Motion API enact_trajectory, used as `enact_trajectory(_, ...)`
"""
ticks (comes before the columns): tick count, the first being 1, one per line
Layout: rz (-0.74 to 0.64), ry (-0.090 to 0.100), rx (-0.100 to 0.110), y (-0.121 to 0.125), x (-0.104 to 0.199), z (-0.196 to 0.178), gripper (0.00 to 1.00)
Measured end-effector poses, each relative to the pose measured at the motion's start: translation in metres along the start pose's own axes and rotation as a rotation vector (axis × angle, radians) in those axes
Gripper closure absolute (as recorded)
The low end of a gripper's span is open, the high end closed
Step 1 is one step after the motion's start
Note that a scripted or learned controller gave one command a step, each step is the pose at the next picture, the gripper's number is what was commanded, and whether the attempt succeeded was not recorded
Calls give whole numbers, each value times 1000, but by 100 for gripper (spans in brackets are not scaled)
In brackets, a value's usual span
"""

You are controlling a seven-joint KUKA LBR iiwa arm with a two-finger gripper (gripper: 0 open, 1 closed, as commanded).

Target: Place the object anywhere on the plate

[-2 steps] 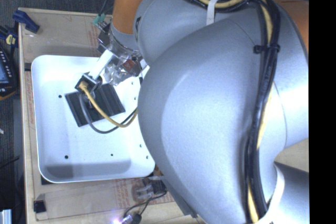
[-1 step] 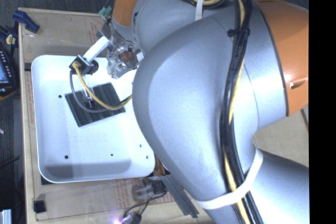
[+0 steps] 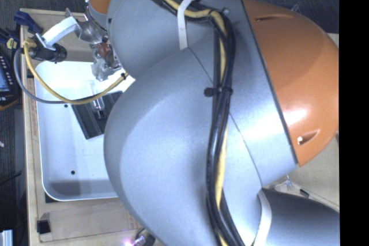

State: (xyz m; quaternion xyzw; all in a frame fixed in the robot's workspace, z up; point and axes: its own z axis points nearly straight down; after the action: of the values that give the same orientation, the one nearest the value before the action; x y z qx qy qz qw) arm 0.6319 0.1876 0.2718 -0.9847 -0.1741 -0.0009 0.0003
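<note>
The arm, a smooth rounded grey shell with a glossy orange cap and black and yellow cables tied along it by white straps, bulks across most of the view and hides much of the tabletop, a pale wood surface. Left of it a white bin with rounded corners and a shiny floor holds a flat dark slab, partly under the arm. Above the bin the metal gripper hangs amid a looping yellow cable; I cannot tell whether its fingers are apart or together, nor where the object or plate lies.
</note>
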Motion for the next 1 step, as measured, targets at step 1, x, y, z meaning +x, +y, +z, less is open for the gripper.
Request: enact_trajectory(1,-280,-9,5,30,-4,8,100)
